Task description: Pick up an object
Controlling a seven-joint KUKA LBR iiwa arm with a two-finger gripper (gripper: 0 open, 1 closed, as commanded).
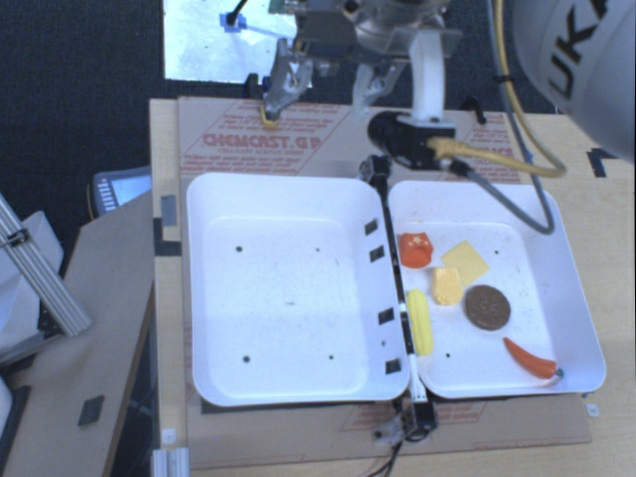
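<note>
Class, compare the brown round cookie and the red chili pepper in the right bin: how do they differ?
The cookie is brown and round; the chili pepper is red-orange, long and thin with a small stem end. The cookie lies near the right bin's middle, beside the yellow pieces; the chili pepper lies apart, close to the near right corner. Both rest flat on the bin floor.

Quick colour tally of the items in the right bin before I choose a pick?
Yellow: 3: pale yellow flat square slice, small yellow block, yellow corn cob
Red/orange: 2: red-orange tomato-like chunk, red chilli pepper
Brown: 1: round brown cookie
Total: 6
</note>
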